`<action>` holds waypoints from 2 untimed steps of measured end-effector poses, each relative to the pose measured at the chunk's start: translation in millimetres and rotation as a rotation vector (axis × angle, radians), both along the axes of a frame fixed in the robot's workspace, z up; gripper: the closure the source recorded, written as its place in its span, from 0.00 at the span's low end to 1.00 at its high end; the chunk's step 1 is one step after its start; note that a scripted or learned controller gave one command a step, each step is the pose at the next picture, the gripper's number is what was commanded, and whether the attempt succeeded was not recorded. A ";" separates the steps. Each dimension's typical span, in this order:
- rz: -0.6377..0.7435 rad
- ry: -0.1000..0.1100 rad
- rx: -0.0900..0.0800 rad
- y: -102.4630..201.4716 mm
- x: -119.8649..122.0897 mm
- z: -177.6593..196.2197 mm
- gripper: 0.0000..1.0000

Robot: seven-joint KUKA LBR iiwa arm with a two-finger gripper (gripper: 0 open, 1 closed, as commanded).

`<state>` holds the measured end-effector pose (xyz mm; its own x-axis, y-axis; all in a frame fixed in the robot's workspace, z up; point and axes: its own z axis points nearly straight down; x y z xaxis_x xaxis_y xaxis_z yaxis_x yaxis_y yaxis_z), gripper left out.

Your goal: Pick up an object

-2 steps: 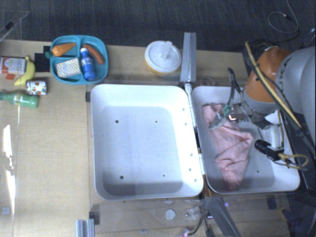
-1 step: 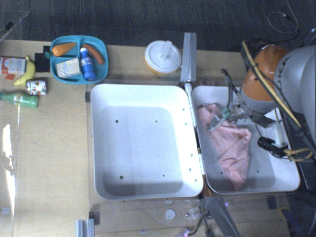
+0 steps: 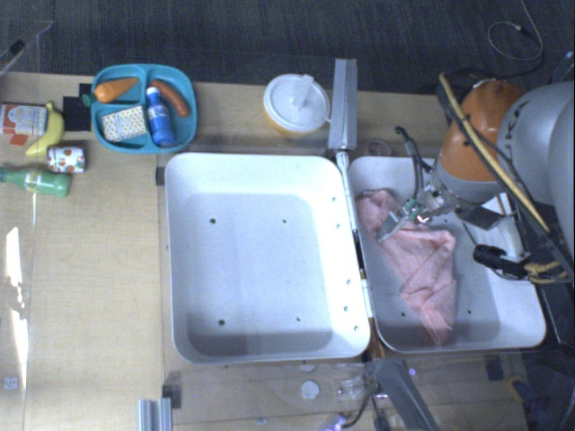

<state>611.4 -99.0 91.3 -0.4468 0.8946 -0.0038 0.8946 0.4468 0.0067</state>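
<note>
Inside right bin (image 3: 530, 326), pink cloth (image 3: 422, 272)

Blue divided tray (image 3: 184, 106) at back left of tabletop (image 3: 81, 285), holding carrot (image 3: 117, 88), blue bottle (image 3: 160, 117), sausage (image 3: 173, 100), small patterned packet (image 3: 123, 124). Left of tray: banana (image 3: 49, 131), small carton (image 3: 22, 119), printed can (image 3: 66, 159) on its side, green bottle (image 3: 36, 181) lying flat. White lidded cup (image 3: 296, 104) behind bins, beside upright metal post (image 3: 342, 106). Dark carpet (image 3: 269, 16) beyond tabletop.
</note>
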 end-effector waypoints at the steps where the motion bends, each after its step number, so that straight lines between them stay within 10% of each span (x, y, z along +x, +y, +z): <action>1: 0.074 -0.009 -0.002 6.1 -17.9 -0.7 0.00; 2: -0.255 0.002 0.001 -30.9 -18.7 34.9 0.00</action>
<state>592.7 -129.9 126.2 -0.2062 0.9785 -0.0023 0.9785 0.2062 0.0049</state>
